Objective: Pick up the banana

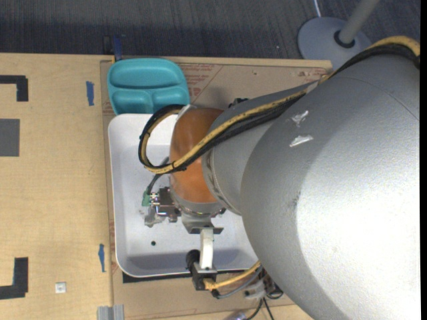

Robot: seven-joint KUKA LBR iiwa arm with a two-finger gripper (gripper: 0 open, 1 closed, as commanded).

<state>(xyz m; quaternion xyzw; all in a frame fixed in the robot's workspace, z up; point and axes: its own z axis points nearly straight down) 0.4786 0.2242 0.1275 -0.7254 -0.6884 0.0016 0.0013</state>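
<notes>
The banana cannot be made out anywhere here; if it lies in the white bin (127,199), it is most likely under the arm, which covers most of the bin's floor. The grey arm (333,179) is the largest thing in view, reaching in from the right and bending down over the bin, probably so that its wrist hangs straight above the bin's contents. Its orange band (190,159) sits above the wrist, with black and yellow cables (200,142) looped along it, slack enough, I judge, to let the wrist turn. The end effector (160,209) points down into the bin's left part, and whether it is released or clenched I cannot tell, since the wrist hides it from above. A teal tray (147,85) rests just beyond the bin's far edge, out of the working area. The desk (53,179) is tan board marked with black and blue tape, and dark carpet (200,12) with a round grey stand base (327,39) lies behind it.
</notes>
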